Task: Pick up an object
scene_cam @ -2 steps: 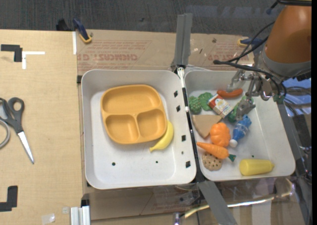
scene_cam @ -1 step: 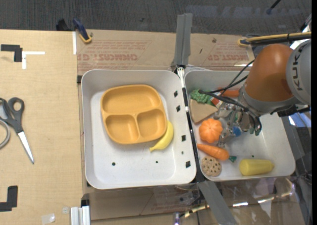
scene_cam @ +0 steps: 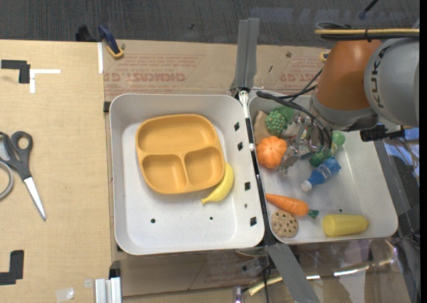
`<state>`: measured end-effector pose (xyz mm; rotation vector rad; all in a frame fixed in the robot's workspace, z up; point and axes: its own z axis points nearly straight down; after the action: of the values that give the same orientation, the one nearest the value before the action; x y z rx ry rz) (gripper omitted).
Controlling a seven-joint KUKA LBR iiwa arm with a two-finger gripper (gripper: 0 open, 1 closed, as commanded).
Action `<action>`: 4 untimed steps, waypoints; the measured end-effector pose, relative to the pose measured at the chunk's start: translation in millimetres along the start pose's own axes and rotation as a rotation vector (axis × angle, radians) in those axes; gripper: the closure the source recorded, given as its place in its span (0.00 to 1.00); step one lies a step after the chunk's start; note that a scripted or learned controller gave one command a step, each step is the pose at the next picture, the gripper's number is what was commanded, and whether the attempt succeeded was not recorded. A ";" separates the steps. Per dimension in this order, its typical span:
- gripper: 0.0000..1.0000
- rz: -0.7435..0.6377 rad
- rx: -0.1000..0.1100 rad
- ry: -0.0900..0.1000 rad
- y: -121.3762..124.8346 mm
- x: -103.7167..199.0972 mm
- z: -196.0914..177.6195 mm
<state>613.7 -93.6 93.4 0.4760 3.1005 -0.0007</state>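
**Arm over the right bin, gripper among the toy foods**

In the right bin [scene_cam: 380,181], the gripper [scene_cam: 300,148] hung low at about the 10 o'clock part of the bin floor, with the grey and orange arm [scene_cam: 360,81] reaching in from 3 o'clock. Whether its fingers were spread or pressed together could not be told, and nothing was seen held between them. A small orange pumpkin [scene_cam: 271,151] lay just beside the gripper at its 9 o'clock, and a green broccoli piece [scene_cam: 276,121] sat at its 11 o'clock. A blue bottle [scene_cam: 322,173] lay at the gripper's 4 o'clock, tilted, with a green object [scene_cam: 337,139] near it at 2 o'clock. Toward the bin's 6 o'clock edge lay a carrot [scene_cam: 288,204], a brown cookie [scene_cam: 285,224] and a yellow cylinder [scene_cam: 345,225]. The left bin [scene_cam: 127,228] held a yellow divided plate [scene_cam: 179,153], with a banana [scene_cam: 222,187] touching the plate's 4 o'clock corner. Scissors [scene_cam: 23,165] rested on the table [scene_cam: 53,228], well apart at the 9 o'clock side.
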 end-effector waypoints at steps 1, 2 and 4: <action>0.00 -0.271 0.000 -0.004 -57.5 -18.3 -1.6; 0.00 -0.100 0.000 0.003 -78.9 30.0 0.6; 0.00 0.262 0.001 0.003 -2.6 13.3 1.1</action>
<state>600.2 -92.1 92.3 0.8785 3.0147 -0.0011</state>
